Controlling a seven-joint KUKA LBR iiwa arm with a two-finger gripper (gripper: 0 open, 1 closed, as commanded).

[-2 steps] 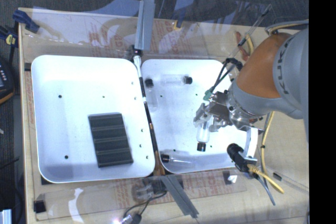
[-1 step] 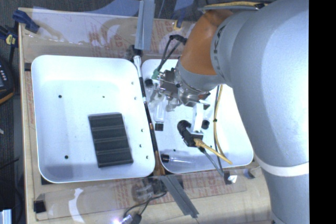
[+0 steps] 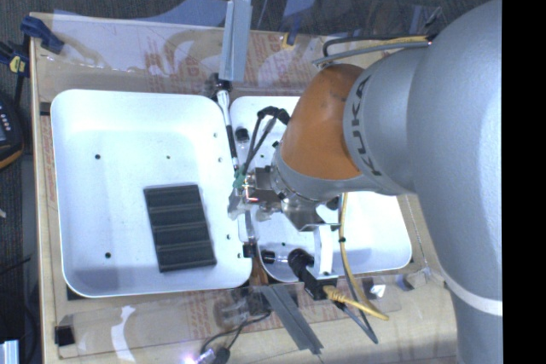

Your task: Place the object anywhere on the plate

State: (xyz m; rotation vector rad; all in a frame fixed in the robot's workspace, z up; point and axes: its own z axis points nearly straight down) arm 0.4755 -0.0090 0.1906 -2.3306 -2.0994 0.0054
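Black and ribbed, the object (image 3: pixel 179 227) lies flat in the left bin (image 3: pixel 77 124). Over the right bin (image 3: pixel 388 256) the arm (image 3: pixel 384 132) blocks most of the view, hiding the gripper's state.

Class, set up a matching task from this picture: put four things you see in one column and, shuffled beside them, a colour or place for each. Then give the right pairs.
Things:
1. ridged block
2. wrist band
3. left bin
4. cable

Descriptions:
A. orange
B. white
C. yellow, lying at the bench's near edge
D. dark, lying in the left bin

Pairs: 1-D, 2-A, 3-B, 4-C
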